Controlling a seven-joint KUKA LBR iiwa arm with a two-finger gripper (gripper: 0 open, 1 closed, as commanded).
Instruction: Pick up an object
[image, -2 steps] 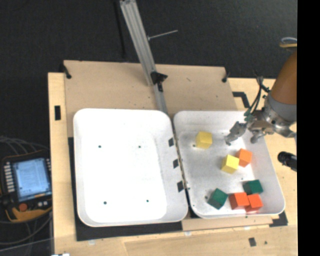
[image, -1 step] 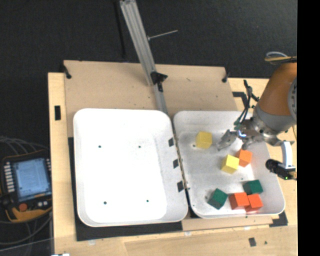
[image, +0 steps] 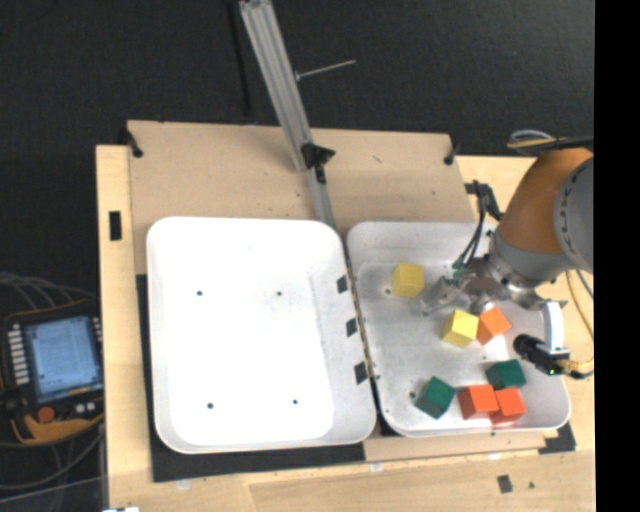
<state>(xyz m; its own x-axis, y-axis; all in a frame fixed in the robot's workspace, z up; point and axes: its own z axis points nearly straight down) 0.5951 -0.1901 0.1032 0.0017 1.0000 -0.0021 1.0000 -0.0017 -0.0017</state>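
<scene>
Even, fairly bright overhead light; left bin (image: 250, 330) nearly blown out white, detail lost. Shadows soft and short beside the blocks. Overall slightly soft, low-res; dark floor at top underexposed.

Left bin (image: 250, 330) — wide open floor. Right bin (image: 400, 400) crowded on right: yellow cubes (image: 407, 280) (image: 461, 328), orange blocks (image: 493, 401), green blocks (image: 435, 397) (image: 506, 374) — bare strip along left wall. Slanted metal pole (image: 285, 90) crosses above.

Two shallow white plastic bins are sitting side by side on the wooden counter (image: 120, 300). The right bin (image: 385, 250) is holding all the blocks: a yellow cube (image: 407, 280) lying far-left, a green cube (image: 436, 397) lying near-left, and two orange blocks (image: 493, 402) touching at the near edge.
</scene>
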